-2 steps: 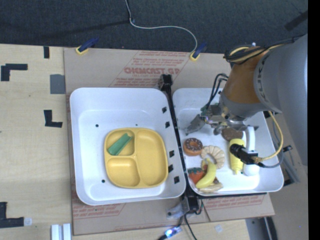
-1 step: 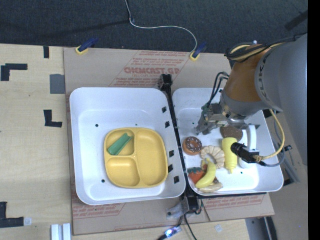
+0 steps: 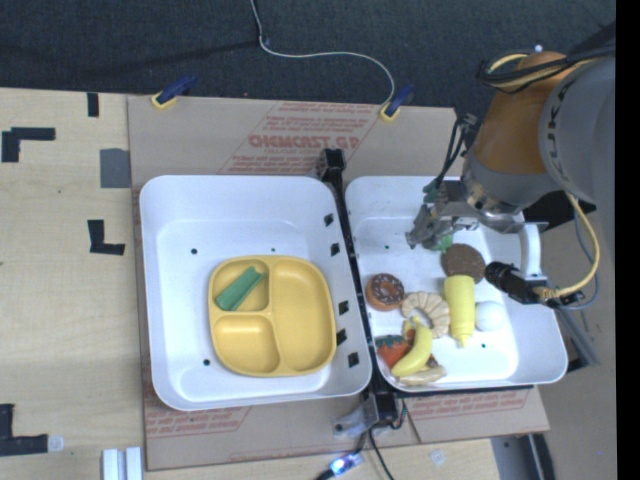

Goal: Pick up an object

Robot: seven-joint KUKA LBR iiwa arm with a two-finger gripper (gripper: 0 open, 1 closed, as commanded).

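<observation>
Gripper [image 3: 432, 230] hangs low over the upper part of the right bin [image 3: 385, 203], over bare floor; whether it is open or closed cannot be told at this angle, and nothing shows in its grasp. The toy pile sits just toward the camera from it: brown round piece [image 3: 463, 260] nearest, just beside the gripper, then yellow bottle [image 3: 460, 308] with its long axis running away from the gripper, plus donut [image 3: 385, 290] and banana [image 3: 418, 350] further along. Arm [image 3: 520, 138] reaches in from the right, wrist bent down steeply, orange band up high.
</observation>
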